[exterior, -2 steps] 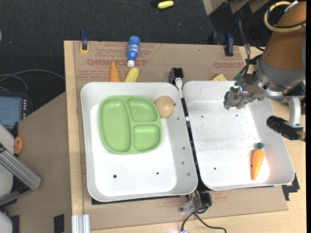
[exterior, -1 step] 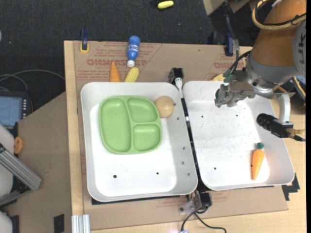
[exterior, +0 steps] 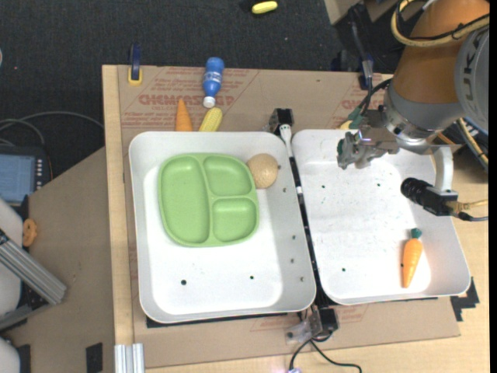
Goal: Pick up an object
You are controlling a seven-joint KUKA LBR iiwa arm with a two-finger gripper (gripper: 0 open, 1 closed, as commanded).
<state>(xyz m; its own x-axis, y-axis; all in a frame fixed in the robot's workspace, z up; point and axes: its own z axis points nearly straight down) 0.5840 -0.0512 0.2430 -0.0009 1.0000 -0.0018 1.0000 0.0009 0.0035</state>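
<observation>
Dark carpet surrounds a cardboard-topped bench point(exterior: 116, 208) carrying two shallow white bins side by side, seen from above at a slant. Along the bench's back edge, at about eleven o'clock from the left bin point(exterior: 147, 231), lie a small orange piece point(exterior: 182, 117), a yellow piece point(exterior: 210, 119) and a blue-capped bottle point(exterior: 212, 81). Inside the left bin a green tray point(exterior: 207, 198) with three compartments sits toward the far side, and a tan ball point(exterior: 263, 169) rests touching the tray's edge at its two o'clock. Across the divide, the right bin point(exterior: 349, 239) holds a toy carrot point(exterior: 411, 260), orange with a green top, lying near the bin's five o'clock corner, well apart from everything else. The gripper point(exterior: 353, 152) hangs over the right bin's far-left part, at roughly eleven o'clock from the carrot, on a grey arm point(exterior: 435, 61) with an orange band that reaches in from the right; nothing is seen between its fingers, and from this angle it cannot be told whether they stand wide or narrow. The pick appears to be at the approach stage, with no object yet secured. A likely next move calls for travel toward five o'clock to stand over the carrot, aligning across its narrow body, then a descent to close on it; the ball in the left bin is the nearer alternative.
</observation>
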